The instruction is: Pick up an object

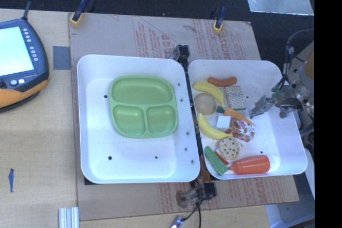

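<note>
Toy food, a heap of small moulded plastic pieces, fills the left half of the right-hand shallow white plastic bin, pressed against the wall it shares with the left-hand white bin. In that left bin, near its middle, sits a pale green three-compartment plastic plate, smooth and round-cornered.

Among the toys, the largest is a glossy orange-red carrot-shaped cylinder along the near edge. Two curved yellow bananas follow, one towards the far side and one mid-bin, both slick and tapered. A red sausage lies nearest the far edge, beside a speckled square cracker. A beige round ball touches the far banana; a dotted round biscuit and a thin green stick lie near the near-left corner.

The two-finger gripper hangs over bare bin floor right of the heap, near the right wall. Its grey fingers appear narrowly spread with nothing between them, though the view is dim there.

The risk, as I judge it, is crowding: pieces touch or overlap, so a descending finger may land on a neighbour, or shove the heap against the shared wall. Rounded, glossy shapes such as the bananas and ball could squirt out of a pinch. Flat pieces like the cracker offer little edge to catch.
</note>
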Controlling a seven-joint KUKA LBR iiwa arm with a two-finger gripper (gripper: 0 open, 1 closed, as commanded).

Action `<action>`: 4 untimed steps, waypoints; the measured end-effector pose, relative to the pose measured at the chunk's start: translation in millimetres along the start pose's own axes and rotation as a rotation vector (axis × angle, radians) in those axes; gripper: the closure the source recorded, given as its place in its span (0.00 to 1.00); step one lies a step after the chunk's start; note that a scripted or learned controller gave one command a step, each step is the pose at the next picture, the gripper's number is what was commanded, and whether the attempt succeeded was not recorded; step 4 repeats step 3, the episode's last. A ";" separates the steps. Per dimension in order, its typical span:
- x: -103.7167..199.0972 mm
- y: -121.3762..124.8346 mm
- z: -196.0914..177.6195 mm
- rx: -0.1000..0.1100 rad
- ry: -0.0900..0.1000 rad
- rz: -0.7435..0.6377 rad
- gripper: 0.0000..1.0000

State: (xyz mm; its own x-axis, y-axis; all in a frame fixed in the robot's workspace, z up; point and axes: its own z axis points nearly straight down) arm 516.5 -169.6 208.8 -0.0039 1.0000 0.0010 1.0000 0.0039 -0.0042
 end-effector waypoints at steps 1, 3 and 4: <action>42.8 8.2 117.8 0.002 -0.001 -0.002 0.00; 134.8 24.0 16.8 -0.001 0.000 -0.002 1.00; 134.8 24.0 16.8 -0.001 0.000 -0.002 1.00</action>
